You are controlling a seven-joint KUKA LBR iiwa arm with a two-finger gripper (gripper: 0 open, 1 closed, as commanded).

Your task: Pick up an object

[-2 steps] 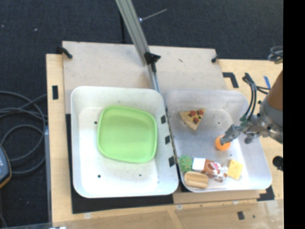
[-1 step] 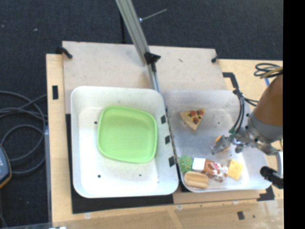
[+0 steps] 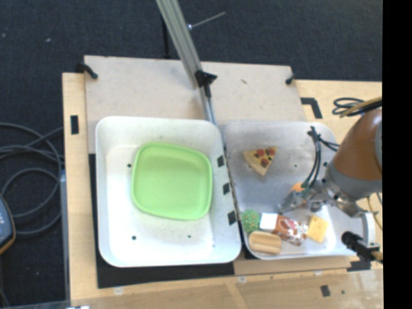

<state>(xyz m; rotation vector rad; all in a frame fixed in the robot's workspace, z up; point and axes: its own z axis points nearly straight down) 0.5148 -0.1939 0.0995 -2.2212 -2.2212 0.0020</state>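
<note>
**Hand low in the right bin, close to the toy food**

Hand [image 3: 297, 201] is seen low over the right bin [image 3: 290, 134], at the end of the grey arm [image 3: 360, 159] with its orange band. How wide the hand is cannot be told, because the dark parts are too small and blurred. Nothing can be seen held in it.

Next, things are told from biggest to smallest. A tan table [image 3: 161, 89] is seen under it all, with a grey pole [image 3: 183, 37] slanting across the top of it. Two white bins are set on the table, side by side and touching. The left bin [image 3: 109, 172] is filled mostly by a green plate [image 3: 172, 181], which is lying flat near the middle.

In the right bin, a pizza slice [image 3: 260, 160] is lying by itself in the upper part, well apart from the rest. A small heap of toy food is packed along the bottom edge, just below the hand. A bread roll [image 3: 265, 242] is found at the very bottom. A yellow cheese piece [image 3: 317, 229] is placed at the right end of the heap. A red and white piece [image 3: 291, 230] is squeezed between the cheese and a white block [image 3: 268, 221]. A green leafy bit [image 3: 250, 220] is tucked at the left end, beside the bin wall.

Black cables [image 3: 29, 172] are lying on the dark floor at the left.
</note>
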